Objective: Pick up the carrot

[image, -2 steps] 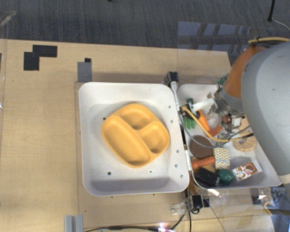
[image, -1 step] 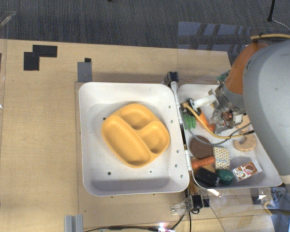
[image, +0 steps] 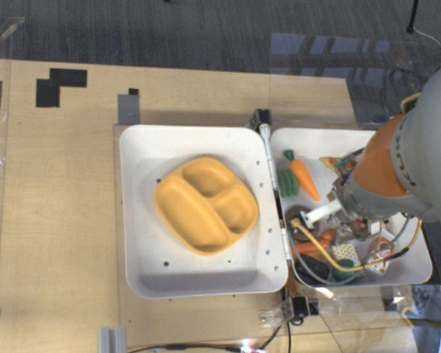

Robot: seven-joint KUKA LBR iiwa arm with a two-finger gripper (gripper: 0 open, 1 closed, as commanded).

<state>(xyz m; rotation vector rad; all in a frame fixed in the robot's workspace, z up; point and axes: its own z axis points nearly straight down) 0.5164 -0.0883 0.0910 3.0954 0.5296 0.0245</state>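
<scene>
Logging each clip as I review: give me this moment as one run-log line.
carrot: lying in right bin, beside green vegetable, not held | gripper: low over clutter near carrot | yellow divided plate: left bin

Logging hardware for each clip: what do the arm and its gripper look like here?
The arm is bulky, rounded and grey, with an orange band above the wrist. The gripper end is a clutter of grey metal, a white part and loose yellow, green and black cables.

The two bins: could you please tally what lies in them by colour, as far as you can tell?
Yellow: 1, the divided plate in the left bin.
Orange: 1, the carrot in the right bin.
Green: 1, the green item beside the carrot.
Total: 3. More items lie under the arm, too hidden to count.
</scene>
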